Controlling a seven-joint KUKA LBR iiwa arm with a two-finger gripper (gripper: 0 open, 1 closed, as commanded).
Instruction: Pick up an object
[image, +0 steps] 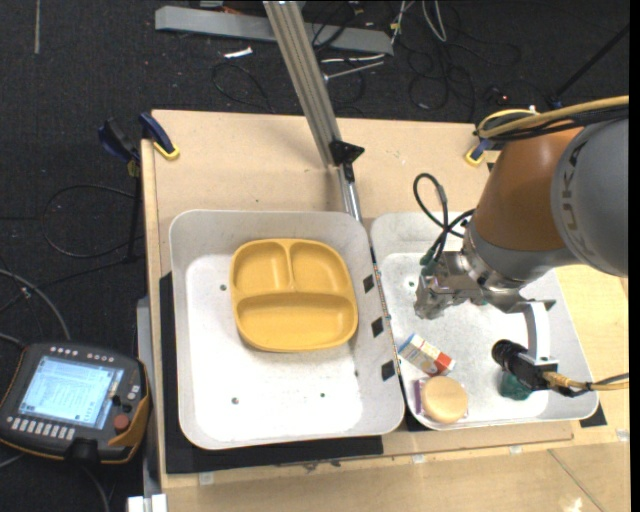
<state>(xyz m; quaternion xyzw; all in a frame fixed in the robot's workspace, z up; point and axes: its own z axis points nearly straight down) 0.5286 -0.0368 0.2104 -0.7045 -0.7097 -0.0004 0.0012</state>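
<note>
My gripper (431, 298) hangs low over the upper left part of the right bin (392, 240), with the grey and orange arm reaching in from the right. A small white box with red and blue print (425, 353) lies just below the gripper, apart from it. Near the bin's front edge sits a round tan bun-like object (445, 399), close beside the box. A dark teal object (517, 386) rests in the front right corner. Nothing shows held in the gripper.
A yellow divided plate (294, 294) lies in the upper middle of the left bin (200, 400). A metal pole (312, 85) slants down to the gap between the bins. A teach pendant (70, 400) sits on the floor at left.
</note>
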